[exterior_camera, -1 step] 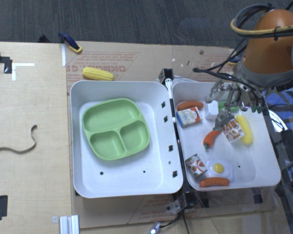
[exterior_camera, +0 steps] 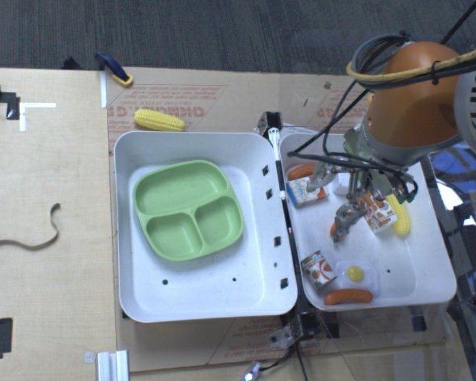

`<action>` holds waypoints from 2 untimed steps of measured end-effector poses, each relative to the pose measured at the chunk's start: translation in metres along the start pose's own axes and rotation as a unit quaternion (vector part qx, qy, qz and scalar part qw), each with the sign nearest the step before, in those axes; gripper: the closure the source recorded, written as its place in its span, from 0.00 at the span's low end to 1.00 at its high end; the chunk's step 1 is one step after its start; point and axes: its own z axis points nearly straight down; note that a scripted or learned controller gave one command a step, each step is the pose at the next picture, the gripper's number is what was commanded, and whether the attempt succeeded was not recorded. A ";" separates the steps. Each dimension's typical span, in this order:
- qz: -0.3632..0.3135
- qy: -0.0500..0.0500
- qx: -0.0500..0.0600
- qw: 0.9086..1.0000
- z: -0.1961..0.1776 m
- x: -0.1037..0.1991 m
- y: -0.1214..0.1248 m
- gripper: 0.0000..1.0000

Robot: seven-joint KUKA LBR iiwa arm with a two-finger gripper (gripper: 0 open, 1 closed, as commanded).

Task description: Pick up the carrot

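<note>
The carrot I take to be the long orange piece lying flat at the bottom of the right bin, close to its lower wall, in the lower right of the frame. I am not sure of this: a second orange-red piece lies at the upper left of that bin, partly behind cables, and it could be the carrot instead.

Just above the lower piece are a small carton and a little yellow ball, both near it but apart from it. Higher in the bin are another carton, a printed packet and a yellow fruit.

The gripper hangs under the arm over the middle of the right bin, above the ball and to the left of the packet. It is well apart from the lower orange piece. Whether it is apart or together I cannot tell, since cables and the wrist crowd it. Nothing shows as held in it.

To the left, the left bin holds a green plate. A corn cob lies on the bench beyond it, at upper middle left.

As I judge it, the task is barely begun. The arm is over the correct bin, but the carrot lies untouched. Left to do is everything that counts: moving down the frame to the carrot, lowering, closing on it and lifting it clear
</note>
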 end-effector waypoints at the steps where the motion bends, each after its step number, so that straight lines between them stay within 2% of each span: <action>1: -0.050 0.001 0.000 0.999 0.000 0.068 0.060 0.00; 2: -0.020 0.000 0.000 1.000 0.000 0.055 0.095 0.00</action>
